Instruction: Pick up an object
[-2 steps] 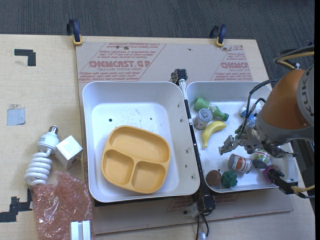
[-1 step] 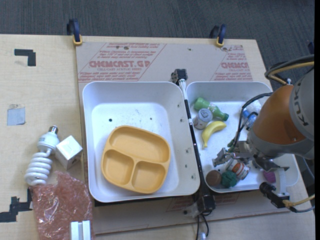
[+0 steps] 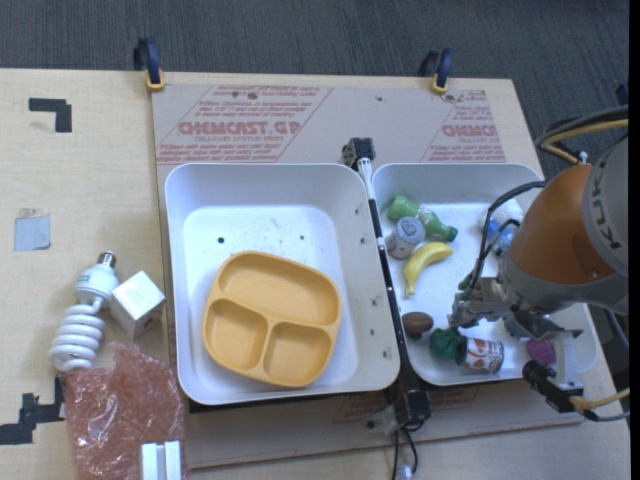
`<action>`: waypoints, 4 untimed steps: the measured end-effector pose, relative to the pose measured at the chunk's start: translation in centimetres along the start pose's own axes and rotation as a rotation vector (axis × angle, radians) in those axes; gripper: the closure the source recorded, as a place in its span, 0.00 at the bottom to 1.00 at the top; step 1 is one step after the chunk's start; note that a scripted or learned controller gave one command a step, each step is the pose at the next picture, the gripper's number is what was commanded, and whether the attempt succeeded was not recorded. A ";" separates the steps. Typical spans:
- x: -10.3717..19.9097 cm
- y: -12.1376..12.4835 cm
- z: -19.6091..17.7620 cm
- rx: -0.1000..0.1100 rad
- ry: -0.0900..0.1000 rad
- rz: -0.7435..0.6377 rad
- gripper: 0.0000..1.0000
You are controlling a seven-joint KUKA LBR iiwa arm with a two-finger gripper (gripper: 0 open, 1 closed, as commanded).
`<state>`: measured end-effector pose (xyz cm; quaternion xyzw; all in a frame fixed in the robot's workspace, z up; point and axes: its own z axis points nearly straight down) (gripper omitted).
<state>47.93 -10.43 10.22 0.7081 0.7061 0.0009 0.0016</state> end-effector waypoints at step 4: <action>0.9 6.2 0.0 0.002 -0.001 -0.006 0.00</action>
